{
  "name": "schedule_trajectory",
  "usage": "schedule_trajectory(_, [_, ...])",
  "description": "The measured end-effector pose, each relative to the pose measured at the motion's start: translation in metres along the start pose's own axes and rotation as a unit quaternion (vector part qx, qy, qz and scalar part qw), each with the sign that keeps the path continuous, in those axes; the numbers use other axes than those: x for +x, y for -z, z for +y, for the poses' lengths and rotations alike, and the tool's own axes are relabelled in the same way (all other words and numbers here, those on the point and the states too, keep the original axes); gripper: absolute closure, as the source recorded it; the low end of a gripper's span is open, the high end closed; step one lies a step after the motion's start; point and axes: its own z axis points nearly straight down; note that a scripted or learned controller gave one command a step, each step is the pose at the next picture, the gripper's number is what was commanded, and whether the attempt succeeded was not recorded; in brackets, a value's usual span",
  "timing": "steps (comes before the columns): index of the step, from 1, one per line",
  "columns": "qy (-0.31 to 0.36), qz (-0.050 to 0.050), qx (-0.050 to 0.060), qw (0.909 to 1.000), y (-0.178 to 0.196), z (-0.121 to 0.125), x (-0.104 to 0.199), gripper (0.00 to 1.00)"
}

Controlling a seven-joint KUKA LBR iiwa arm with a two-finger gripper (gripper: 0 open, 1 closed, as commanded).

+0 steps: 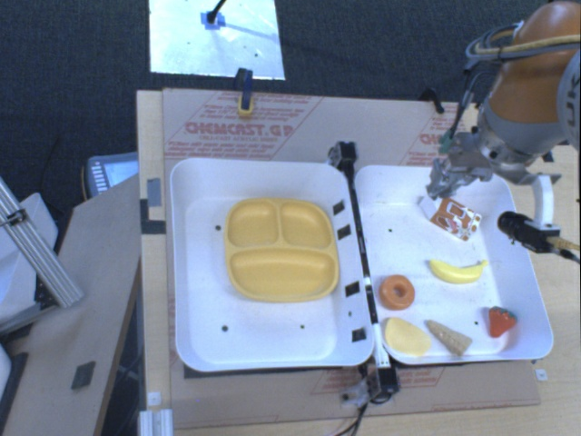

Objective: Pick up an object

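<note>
Hand (442, 186) low in right bin (517, 271), just above orange-white packet (455, 217), grip state unclear, banana (457, 270), donut (397, 291), strawberry (501, 321) nearer front, yellow tray (277, 248) in left bin (195, 271).

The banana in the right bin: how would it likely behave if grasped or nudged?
The banana looks like a smooth moulded toy, so probably stiff, light and a little slippery. Its curved shape lying flat suggests it would spin or slide rather than roll.
</note>
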Motion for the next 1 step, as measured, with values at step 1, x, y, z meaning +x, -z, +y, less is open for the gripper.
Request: schedule_trajectory(1, [0.000,0.000,0.001,1.0000,-0.0124,-0.0259,0.0521,1.00])
